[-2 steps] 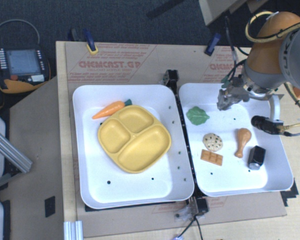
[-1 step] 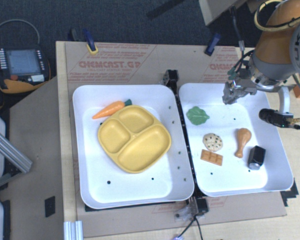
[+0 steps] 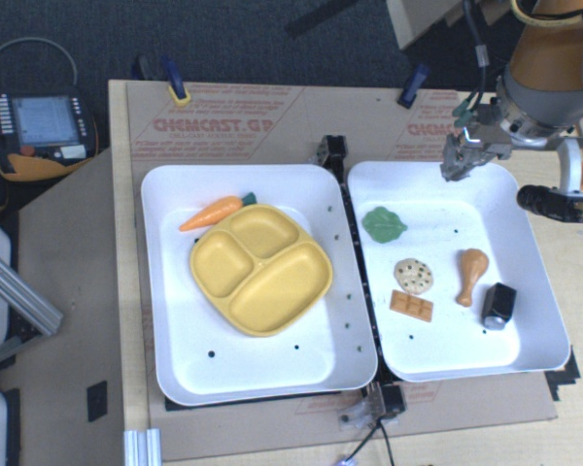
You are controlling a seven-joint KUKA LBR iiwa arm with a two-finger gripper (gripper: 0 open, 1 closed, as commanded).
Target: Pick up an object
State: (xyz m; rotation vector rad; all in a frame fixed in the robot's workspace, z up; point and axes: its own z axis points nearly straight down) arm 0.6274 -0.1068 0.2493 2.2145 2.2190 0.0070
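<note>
The right bin (image 3: 525, 352) holds a green leafy piece (image 3: 383, 225), a chocolate-chip cookie (image 3: 413, 276), a brown cracker (image 3: 411, 306), a chicken drumstick (image 3: 470, 274) and a small black block (image 3: 497, 306). My gripper (image 3: 459, 166) hangs over the far edge of the right bin, above and to the right of the green piece, with nothing visible in it. In the left bin (image 3: 175, 338) sit a yellow divided plate (image 3: 261, 269) and an orange carrot (image 3: 212, 213) by the plate's far left rim.
Both bins rest on a cardboard sheet (image 3: 272, 124) held by clamps at the back. A handheld pendant (image 3: 39, 129) lies off to the far left. Black clips (image 3: 332, 149) sit between the bins at the back and front.
</note>
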